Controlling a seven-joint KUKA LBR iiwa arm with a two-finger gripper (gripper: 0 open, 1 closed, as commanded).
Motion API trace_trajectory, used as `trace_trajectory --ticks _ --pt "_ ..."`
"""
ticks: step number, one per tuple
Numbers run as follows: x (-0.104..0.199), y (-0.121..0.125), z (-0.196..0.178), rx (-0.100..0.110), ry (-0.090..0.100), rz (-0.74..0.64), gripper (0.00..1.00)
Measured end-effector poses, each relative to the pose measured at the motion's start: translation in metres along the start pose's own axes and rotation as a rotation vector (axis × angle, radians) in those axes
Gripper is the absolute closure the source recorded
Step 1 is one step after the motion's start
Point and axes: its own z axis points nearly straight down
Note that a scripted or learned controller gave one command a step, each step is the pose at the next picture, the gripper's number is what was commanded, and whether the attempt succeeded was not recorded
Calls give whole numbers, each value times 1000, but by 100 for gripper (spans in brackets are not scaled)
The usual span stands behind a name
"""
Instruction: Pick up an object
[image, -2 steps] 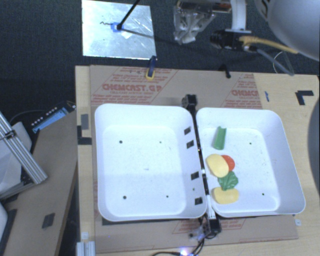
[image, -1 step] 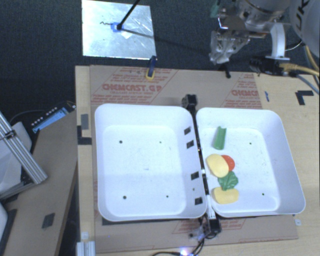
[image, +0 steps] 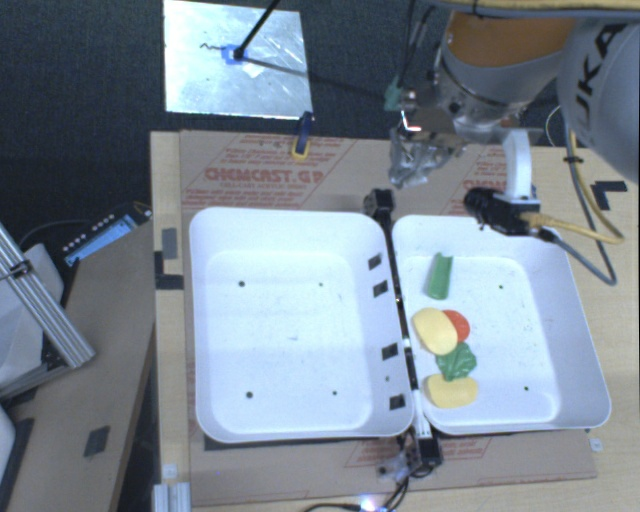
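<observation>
Toys bunched in right bin (image: 560, 300) by middle wall: green block (image: 438, 276), yellow piece (image: 434, 330), red piece (image: 458, 323). Gripper (image: 412, 165) high above back edge. Can't tell fingers' state. Risk: fingers grab two, or bump wall.

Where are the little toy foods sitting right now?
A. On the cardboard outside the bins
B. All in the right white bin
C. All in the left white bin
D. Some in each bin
B: the green stick-shaped piece, two yellow pieces, a red one and a leafy green one all lie in the right shallow white bin, near its left wall.
</observation>
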Motion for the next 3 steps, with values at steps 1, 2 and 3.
trace_trajectory --ticks 1,2,3 --pt "-58 64 4 -10 -3 9 100" --pt "9 31 -106 -18 3 -5 100" --pt "24 -70 -129 -10 3 -3 100"
